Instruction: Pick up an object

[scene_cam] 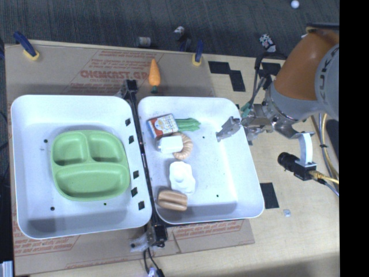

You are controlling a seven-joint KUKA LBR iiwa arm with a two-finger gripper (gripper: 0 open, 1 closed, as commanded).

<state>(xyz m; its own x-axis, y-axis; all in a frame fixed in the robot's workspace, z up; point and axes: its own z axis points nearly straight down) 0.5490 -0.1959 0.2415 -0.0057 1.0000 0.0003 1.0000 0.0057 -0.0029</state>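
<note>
A green divided plate (89, 164) lies in the left bin (23, 172). The right bin (245, 180) holds a small carton (162, 124), a green piece (188, 123), a croissant (185, 146), white pieces (181, 176) and, at 7 o'clock, a hot dog (172, 200). An orange carrot (154, 73) lies on the cardboard at 12 o'clock. The gripper (228, 128) hovers at the bin's 2 o'clock edge; whether its fingers are spread I cannot tell.

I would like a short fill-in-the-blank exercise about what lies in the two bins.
1. The green divided plate lies in the ____ bin.
2. The plate has ____ compartments.
3. The hot dog lies in the ____ bin.
4. The orange carrot lies ____ the bins, on the cardboard.

Missing words: left; three; right; outside
</note>
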